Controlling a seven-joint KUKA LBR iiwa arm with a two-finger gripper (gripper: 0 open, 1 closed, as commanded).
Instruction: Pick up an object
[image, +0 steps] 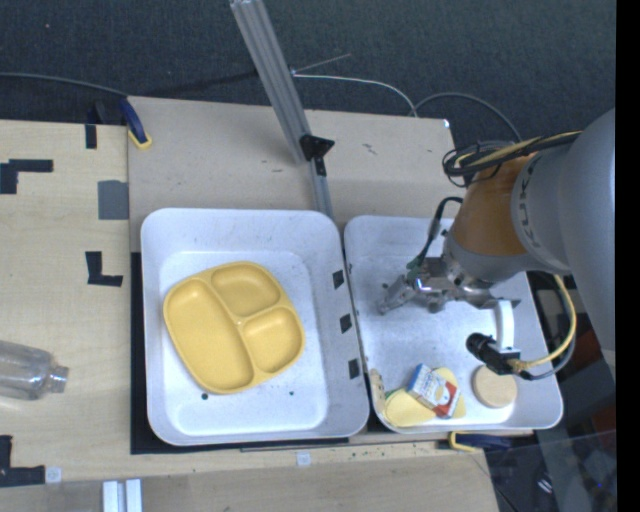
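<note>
The gripper (392, 298) hangs low over the right bin (385, 240), its metal fingers pointing toward the bin's left side; whether they stand wide or narrow cannot be told from this blurred view, and nothing shows between them. The grey arm (560, 210) with its orange band (485, 215) comes in from behind and to the right of the gripper. Nearer the camera than the gripper, along the bin's front edge, lie a pale yellow object (403, 408), a small red, white and yellow packet (434, 388) resting against it, and just to the right a round tan disc (494, 388); all three sit apart from the gripper. To the gripper's left, across the wall between the bins, the left bin (165, 235) holds a yellow divided plate (232, 325). Far to the left, on the bench (60, 230), lies a clear bottle (28, 371)
</note>
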